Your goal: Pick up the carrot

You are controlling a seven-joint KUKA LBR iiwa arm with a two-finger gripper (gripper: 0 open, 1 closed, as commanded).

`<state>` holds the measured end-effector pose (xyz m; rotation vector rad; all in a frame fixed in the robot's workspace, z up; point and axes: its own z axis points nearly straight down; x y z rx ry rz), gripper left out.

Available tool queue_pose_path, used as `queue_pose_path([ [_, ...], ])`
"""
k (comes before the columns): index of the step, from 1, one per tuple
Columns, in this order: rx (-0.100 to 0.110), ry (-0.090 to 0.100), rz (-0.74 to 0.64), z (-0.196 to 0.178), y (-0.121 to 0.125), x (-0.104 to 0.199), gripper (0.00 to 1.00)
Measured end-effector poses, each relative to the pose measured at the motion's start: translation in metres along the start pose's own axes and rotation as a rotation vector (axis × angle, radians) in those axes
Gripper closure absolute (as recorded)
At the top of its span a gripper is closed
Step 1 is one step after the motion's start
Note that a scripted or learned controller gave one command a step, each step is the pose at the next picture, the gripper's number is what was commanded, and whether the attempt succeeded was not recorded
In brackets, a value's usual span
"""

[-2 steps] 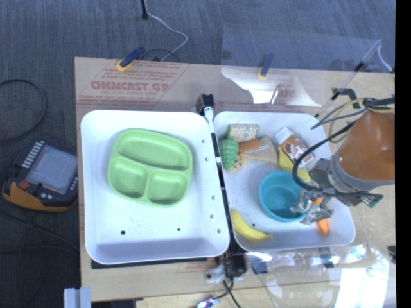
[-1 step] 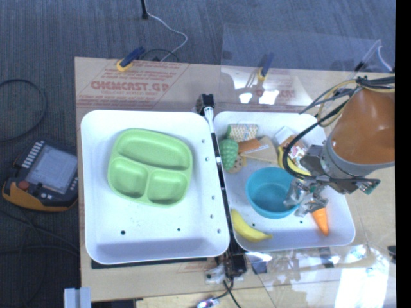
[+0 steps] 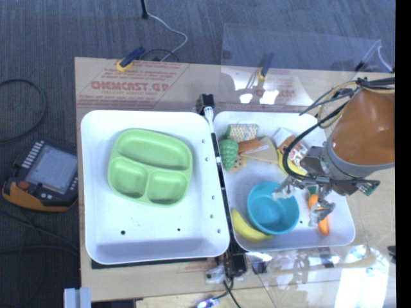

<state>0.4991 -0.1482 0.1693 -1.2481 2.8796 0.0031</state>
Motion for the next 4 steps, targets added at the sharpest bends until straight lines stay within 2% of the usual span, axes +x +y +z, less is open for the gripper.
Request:
queue_pose_path([
  [1, -0.001, -0.020, 0.027, 0.077, -0.061, 0.028, 0.00],
  [2, 0.018, -0.024, 0.026, 0.061, -0.066, 0.026, 1.00],
  [3, 0.006, -0.025, 0.022, 0.066, -0.062, 0.024, 0.00],
  [4, -0.007, -0.033, -0.392, 0.075, -0.042, 0.027, 0.00],
])
